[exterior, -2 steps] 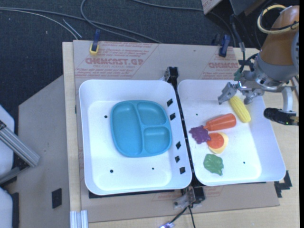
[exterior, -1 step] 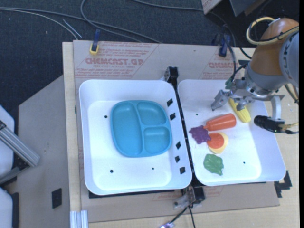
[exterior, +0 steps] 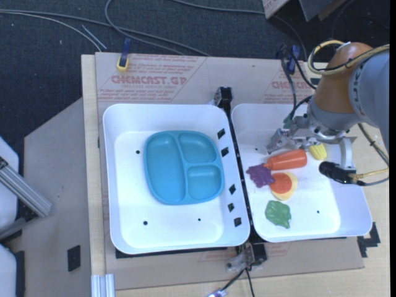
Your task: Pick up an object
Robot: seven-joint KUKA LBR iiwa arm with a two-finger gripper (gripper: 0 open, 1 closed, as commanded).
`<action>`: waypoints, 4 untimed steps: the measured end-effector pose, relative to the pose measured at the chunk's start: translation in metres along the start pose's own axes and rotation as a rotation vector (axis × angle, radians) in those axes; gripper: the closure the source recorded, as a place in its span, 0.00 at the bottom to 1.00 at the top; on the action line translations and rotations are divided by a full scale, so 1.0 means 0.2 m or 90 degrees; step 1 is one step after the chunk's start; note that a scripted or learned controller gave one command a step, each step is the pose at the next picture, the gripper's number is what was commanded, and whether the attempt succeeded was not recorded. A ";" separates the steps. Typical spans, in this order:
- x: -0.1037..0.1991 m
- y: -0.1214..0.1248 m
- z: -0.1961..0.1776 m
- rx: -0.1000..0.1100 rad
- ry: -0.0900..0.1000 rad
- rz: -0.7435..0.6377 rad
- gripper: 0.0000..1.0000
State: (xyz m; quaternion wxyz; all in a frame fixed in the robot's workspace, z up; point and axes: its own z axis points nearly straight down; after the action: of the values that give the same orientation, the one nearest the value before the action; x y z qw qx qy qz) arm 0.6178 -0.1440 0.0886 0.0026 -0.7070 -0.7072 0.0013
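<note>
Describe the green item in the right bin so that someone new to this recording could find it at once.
Start at the right bin, the one the arm reaches into. Its toys cluster near the divider; the green toy is the lowest in the view, below the orange-and-yellow round piece. It alone is green, lumpy and leaf-like, unlike the purple toy and orange carrot above.

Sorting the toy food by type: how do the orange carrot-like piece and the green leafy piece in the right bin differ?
The orange carrot is long and smooth, lying roughly level across the view; the green leafy piece is squat with a lumpy, ruffled outline. The orange carrot lies right under the pincer and close by the purple piece; the green leafy piece sits apart, nearer the bin's front edge. Both are small toy foods resting in the right bin.
</note>
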 end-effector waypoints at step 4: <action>0.00 0.12 -0.75 -0.006 -0.002 -0.001 1.00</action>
State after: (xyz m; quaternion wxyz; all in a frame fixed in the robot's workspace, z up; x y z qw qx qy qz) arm 0.6420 -0.1437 0.2393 -0.0019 -0.7066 -0.7076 -0.0013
